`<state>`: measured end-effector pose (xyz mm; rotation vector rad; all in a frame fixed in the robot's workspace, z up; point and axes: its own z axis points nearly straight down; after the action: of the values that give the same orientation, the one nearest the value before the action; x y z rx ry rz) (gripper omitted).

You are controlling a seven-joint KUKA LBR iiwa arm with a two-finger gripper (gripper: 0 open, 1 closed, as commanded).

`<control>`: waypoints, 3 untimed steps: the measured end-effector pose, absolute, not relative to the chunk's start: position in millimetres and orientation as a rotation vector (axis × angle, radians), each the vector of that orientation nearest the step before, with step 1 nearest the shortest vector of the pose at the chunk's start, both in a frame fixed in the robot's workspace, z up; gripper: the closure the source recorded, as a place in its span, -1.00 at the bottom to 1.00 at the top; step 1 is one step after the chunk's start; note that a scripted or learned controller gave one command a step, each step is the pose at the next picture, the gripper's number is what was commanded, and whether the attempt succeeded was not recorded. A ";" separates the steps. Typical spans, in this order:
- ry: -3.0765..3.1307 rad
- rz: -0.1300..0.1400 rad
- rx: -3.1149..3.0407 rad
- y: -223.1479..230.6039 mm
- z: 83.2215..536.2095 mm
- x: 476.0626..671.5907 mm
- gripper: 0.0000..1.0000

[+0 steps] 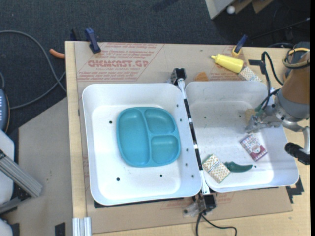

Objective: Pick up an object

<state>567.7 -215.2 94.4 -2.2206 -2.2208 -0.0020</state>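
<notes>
Objects lie low in your right bin [275, 178]: a small card [254, 147], a patterned packet [216, 168] and a green pepper [239, 167]. Your gripper [256, 122] hangs just above the card at frame right; whether it is spread or pressed together, you cannot tell. A blue plate [147, 135] fills the left bin [101, 181].

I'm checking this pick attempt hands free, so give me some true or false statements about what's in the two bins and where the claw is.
1. A teal divided plate lies in the left bin. True.
2. The claw hangs over the left bin. False: it is over the right bin.
3. A green pepper-like item lies in the right bin. True.
4. The small patterned box sits on the plate. False: it lies in the right bin, beside the green item.
</notes>
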 end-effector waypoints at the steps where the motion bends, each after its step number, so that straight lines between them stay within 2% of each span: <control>1: -2.221 -0.002 -2.220 -215.1 94.3 567.6 -1.00; 2: -2.225 -0.002 -2.221 -185.9 84.6 595.2 -1.00; 3: -2.223 -0.002 -2.221 -211.3 85.0 611.5 -1.00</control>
<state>611.5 -211.3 85.0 -2.2210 -2.2228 -0.0017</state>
